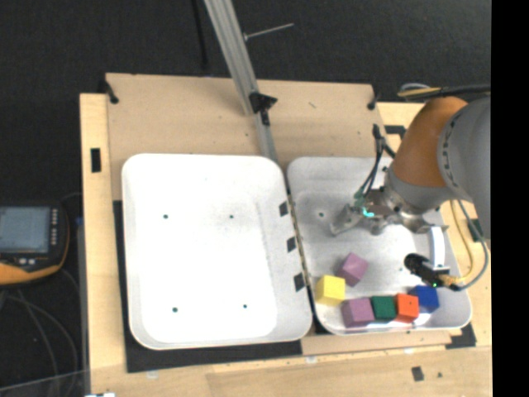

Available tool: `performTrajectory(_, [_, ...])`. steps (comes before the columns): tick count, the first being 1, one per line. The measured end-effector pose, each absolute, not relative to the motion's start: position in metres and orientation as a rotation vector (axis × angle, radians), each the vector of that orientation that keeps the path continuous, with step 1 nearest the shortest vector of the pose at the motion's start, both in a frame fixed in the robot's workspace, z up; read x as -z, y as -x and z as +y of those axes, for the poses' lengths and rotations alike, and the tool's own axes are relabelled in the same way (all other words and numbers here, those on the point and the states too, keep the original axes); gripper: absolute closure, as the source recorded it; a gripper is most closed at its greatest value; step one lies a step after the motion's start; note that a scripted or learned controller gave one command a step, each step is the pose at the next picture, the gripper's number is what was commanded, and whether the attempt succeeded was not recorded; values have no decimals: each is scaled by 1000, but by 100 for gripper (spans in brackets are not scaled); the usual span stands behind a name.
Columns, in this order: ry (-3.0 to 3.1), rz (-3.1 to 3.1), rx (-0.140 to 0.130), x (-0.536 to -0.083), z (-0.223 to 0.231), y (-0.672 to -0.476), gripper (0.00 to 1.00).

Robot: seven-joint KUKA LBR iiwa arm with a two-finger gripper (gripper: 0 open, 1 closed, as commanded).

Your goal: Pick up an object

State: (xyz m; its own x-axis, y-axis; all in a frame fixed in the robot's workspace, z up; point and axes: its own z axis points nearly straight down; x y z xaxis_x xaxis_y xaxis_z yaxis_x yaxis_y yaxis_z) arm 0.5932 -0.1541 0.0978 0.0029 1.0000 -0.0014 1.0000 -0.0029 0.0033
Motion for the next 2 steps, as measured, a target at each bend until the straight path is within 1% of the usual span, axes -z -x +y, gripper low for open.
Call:
performTrajectory(1, [-2225,2213,-3,-98,-154,-593,0])
performTrajectory(2, [-2212,2223,-8,-157,-129,-597,0])
